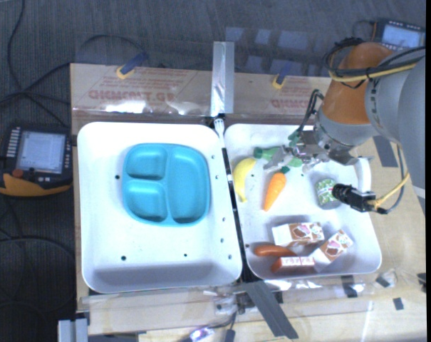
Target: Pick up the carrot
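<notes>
where the claw hovers, the carrot lies just below.

A dark grey carpeted floor surrounds the bench, whose brown top shows behind the bins under a clear taped sheet. Black cables trail over the floor at left, near a handheld control pendant with a lit screen.
</notes>
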Action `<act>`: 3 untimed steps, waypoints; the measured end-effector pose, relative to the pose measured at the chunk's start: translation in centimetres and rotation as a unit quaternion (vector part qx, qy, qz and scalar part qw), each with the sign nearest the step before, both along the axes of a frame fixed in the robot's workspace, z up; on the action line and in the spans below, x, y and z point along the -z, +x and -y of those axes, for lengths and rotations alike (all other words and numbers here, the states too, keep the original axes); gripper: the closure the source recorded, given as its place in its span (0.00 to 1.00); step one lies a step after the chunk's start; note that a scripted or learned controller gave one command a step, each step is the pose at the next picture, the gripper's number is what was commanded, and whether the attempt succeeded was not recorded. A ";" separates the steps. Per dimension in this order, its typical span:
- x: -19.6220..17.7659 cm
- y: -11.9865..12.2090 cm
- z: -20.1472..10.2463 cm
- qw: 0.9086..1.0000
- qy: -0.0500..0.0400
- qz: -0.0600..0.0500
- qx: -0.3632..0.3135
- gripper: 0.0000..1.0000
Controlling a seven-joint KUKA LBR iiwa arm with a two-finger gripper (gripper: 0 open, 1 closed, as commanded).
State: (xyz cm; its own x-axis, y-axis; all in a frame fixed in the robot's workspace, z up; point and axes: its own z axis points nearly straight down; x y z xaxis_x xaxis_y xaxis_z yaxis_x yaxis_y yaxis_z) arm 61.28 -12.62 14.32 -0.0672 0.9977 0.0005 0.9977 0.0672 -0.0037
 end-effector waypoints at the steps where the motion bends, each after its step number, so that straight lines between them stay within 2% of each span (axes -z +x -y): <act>1: -5.2 0.6 -4.3 0.997 0.000 0.001 0.076 0.00; 2: 5.4 -1.5 -0.3 0.996 -0.001 0.006 0.091 0.00; 3: 5.4 -0.7 0.0 0.995 0.000 0.005 0.103 0.00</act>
State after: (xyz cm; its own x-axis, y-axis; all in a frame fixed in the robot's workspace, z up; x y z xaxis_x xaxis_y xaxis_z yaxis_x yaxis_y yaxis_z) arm 60.57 -12.59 8.89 0.1395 0.9902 0.0008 0.9902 -0.1395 0.0063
